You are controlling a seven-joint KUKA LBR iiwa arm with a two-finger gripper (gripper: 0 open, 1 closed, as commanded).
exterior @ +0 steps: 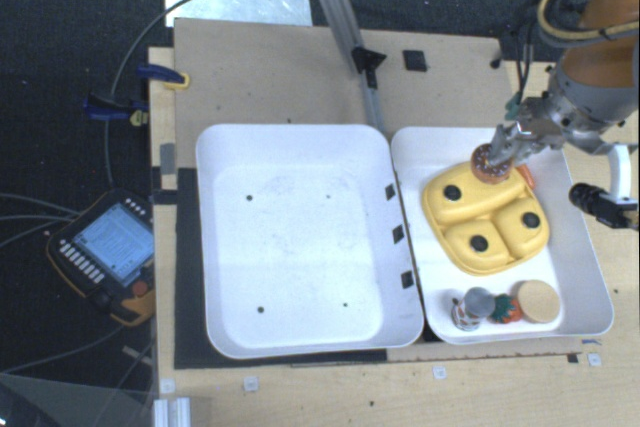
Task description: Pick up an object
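Two bins side by side — in the right bin [590, 265] a moulded toy [487, 218], with perhaps three small things [500, 304] nearer the front edge.

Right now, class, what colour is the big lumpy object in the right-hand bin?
Yellow, with three dark round spots: the lumpy object shows clearly in the overhead camera view.

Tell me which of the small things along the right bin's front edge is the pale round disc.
The tan disc, farthest right in that row. The grey piece and the red-and-green toy to its left are darker and irregular.
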